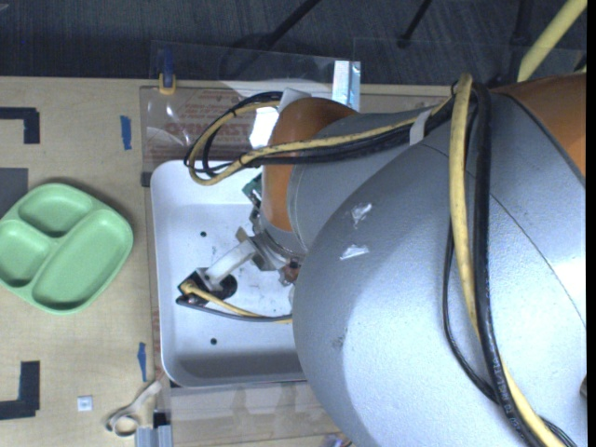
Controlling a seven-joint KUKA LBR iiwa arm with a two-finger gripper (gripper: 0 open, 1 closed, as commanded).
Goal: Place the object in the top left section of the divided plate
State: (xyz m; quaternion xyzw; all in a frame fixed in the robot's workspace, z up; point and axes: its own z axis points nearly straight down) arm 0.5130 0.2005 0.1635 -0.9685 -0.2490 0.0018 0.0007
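- The jaws sit low in the middle of the frame, beneath the wrist (pixel 271 248), and the bulk of the arm (pixel 419 277) covers them. Whether they are released, clenched or grasping anything cannot be told.
- Nothing can be seen held there, so I would not count the object as picked up.
- The wrist hangs over the white bin (pixel 177 203), which fills the centre of the frame, and it looks to be down close to the bin floor.
- The bare part of that floor shows only a few dark specks (pixel 203 236) and scuffs.
- A small teal scrap (pixel 251 190) peeks out beside the wrist at the bin's upper part. It may be the object, but too little of it shows to say.
- The object itself I cannot place with any certainty. If it is in the bin, the arm hides it.
- The divided plate (pixel 60 247), pale green, lies on the table (pixel 74 110) at the left edge of the frame. It is well apart from the bin and outside it.
- All three of its sections look bare, the upper left one included.
- My judgement is that the task is at its start or in the picking step.
- A secure grasp, the lift out of the bin, the carry leftward across the frame and the release into the plate's top left section are all yet to be shown.
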